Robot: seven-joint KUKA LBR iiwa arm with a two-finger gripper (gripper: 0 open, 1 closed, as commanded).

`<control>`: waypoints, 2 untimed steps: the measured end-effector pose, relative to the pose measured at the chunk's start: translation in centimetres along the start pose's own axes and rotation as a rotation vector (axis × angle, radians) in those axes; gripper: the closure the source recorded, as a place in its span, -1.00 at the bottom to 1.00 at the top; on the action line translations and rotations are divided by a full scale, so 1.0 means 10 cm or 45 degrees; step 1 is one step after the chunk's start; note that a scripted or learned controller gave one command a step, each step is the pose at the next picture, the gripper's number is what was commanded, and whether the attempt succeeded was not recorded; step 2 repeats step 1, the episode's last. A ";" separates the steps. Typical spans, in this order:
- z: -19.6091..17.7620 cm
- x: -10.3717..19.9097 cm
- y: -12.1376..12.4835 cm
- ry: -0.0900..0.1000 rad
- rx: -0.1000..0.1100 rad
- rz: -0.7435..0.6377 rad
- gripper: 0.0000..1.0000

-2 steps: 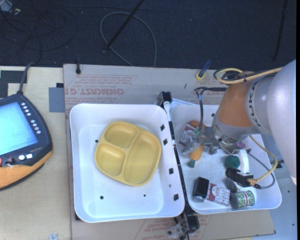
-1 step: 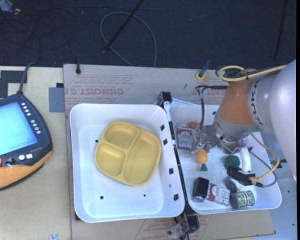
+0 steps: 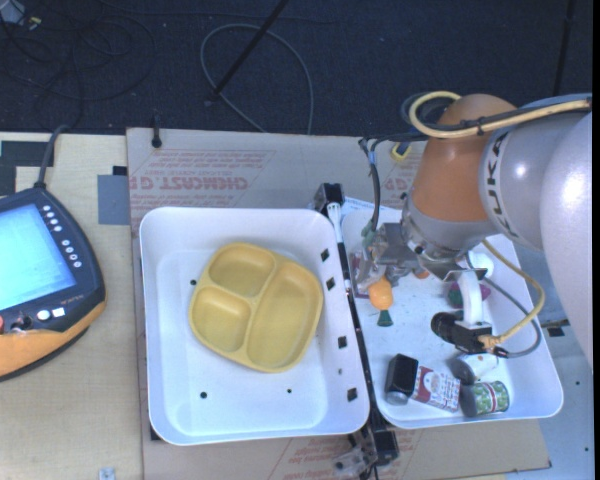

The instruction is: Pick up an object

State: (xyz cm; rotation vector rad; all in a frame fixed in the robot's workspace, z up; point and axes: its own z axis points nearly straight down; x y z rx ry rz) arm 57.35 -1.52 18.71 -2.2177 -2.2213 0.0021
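Two white bins sit side by side on the surface. The left bin (image 3: 170, 388) holds one yellow divided plate (image 3: 255, 305) with bare floor all around it. The right bin (image 3: 540, 393) is crowded: one orange carrot (image 3: 381, 296) at its left edge, one black box (image 3: 401, 377), one green can (image 3: 484, 397), one red packet (image 3: 439, 389). The hand (image 3: 388, 260) hangs just above the carrot; whether it grips cannot be told.

A bulky grey arm (image 3: 540, 168) with an orange band (image 3: 455, 173), black lettering, and a looping yellow cable (image 3: 435, 103).
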 end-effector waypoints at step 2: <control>0.01 0.48 0.15 -0.001 0.002 -0.001 1.00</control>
